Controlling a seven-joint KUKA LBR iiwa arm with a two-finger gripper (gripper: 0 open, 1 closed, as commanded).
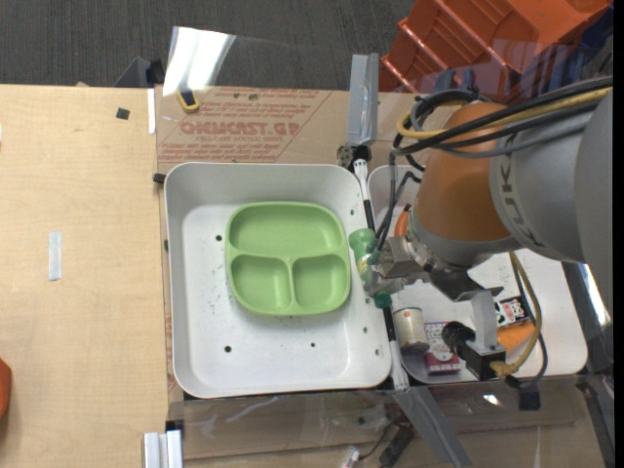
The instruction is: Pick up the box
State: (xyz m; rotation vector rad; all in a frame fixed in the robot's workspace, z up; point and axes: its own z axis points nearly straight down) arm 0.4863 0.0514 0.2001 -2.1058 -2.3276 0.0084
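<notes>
A small maroon box lies at the front of the right bin, partly under a black part of the arm. My gripper hangs over the divider between the two bins, behind and to the left of the box and apart from it. A small green object sits right by the gripper at the left bin's right edge. The arm's grey and orange body hides much of the right bin.
A green three-compartment plate lies in the left bin. In the right bin, a white cylinder lies beside the box, with a patterned card and an orange item further right. Cardboard and an orange crate lie behind the bins.
</notes>
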